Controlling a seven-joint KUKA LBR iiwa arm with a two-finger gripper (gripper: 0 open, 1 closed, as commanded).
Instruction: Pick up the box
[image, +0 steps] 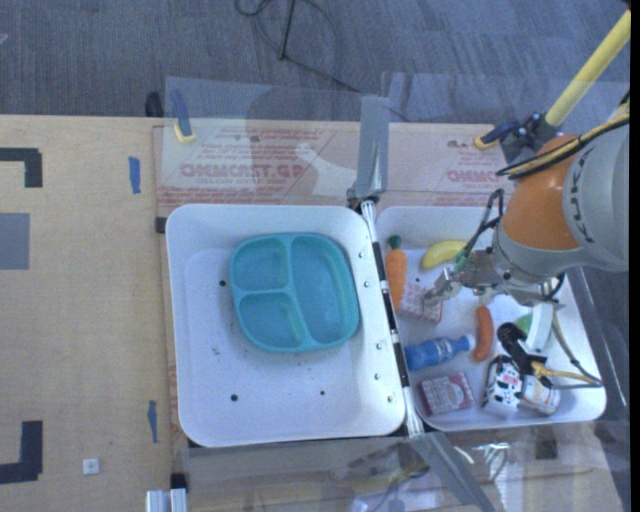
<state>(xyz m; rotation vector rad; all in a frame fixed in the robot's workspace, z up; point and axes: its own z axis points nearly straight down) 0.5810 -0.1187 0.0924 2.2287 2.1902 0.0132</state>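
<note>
My claw (440, 290) hangs low in the right bin (580, 405), beside the carrot (397, 272); whether it is apart or together I cannot tell. The box (446, 393) lies flat near the bin's front wall, below the blue bottle (436, 351).

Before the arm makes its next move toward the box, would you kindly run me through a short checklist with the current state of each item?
1. Box visible in the right bin: ok, lying flat near the front wall.
2. Gripper above the box: not ok, it is further back, by the carrot.
3. Box in the gripper: not ok, box lies apart.
4. Room around the box: not ok, blue bottle and cow-patterned toy lie close.
5. Small packet below the gripper held: cannot tell.
</note>
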